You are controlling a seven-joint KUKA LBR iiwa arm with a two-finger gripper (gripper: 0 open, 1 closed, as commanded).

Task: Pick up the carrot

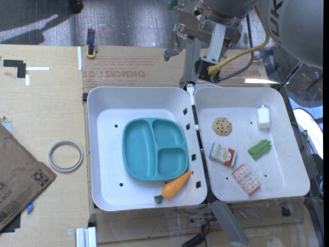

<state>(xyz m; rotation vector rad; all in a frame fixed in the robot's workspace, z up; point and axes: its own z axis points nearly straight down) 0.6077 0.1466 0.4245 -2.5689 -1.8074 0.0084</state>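
Note:
The carrot (175, 185), orange with a small green stub, lies in the left bin (103, 138) near its front wall. It lies slantwise, touching the front rim of a teal divided plate (155, 149). My gripper (179, 69) hangs high over the back edge of the bins, where the two meet, far from the carrot. It is open, with nothing between its fingers.
The right bin (293, 158) holds a cookie (222, 126), a small white bottle (263, 116), a green vegetable (259, 148), a red-and-white carton (223, 154) and a pink packet (245, 178). A tape ring (65, 155) and a cardboard box (18, 176) lie on the bench at left.

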